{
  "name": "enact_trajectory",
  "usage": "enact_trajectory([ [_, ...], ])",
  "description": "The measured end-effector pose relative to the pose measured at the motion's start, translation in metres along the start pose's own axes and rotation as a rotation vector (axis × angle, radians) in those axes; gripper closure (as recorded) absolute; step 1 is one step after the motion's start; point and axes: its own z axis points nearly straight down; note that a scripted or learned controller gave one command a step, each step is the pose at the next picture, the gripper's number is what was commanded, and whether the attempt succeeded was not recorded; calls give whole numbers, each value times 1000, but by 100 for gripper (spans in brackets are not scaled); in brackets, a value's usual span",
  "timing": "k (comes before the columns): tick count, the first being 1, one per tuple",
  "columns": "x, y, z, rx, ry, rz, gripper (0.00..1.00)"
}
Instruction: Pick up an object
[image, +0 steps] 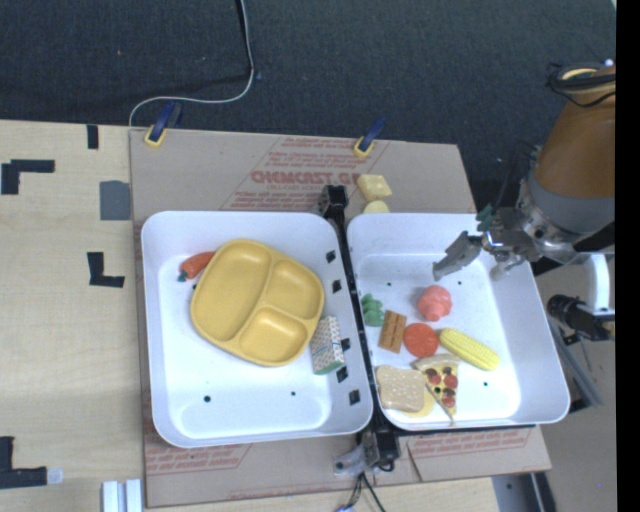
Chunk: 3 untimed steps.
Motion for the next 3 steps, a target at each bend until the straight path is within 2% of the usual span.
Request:
enact_trajectory([
  [1, -13, 52, 186, -6, -3, -1, 0],
  [2, 8, 4, 178, -5, -1, 1, 0],
  [3, 7, 6, 168, -5, -2, 1, 100],
])
